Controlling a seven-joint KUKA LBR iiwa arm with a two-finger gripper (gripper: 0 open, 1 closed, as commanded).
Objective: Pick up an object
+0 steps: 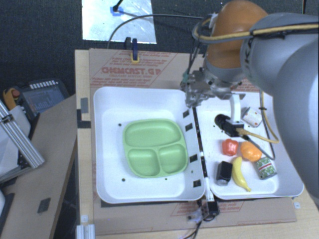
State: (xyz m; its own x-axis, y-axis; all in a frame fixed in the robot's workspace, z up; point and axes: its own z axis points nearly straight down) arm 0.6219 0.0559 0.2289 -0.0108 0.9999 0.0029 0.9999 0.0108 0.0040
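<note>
I see the tabletop (84, 133) carrying two white bins on cardboard, dark carpet behind. The left bin (107, 133) holds a green divided tray (154, 147); the right bin (284, 183) holds a banana (241, 174), tomato (230, 147), orange (250, 151), can (265, 168) and black block (224, 172). My end effector (195, 96) hangs over the bins' shared edge; I cannot tell its state.

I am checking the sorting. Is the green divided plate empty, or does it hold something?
Empty. The green divided plate lies flat in the left bin, and all three compartments show bare green.
</note>
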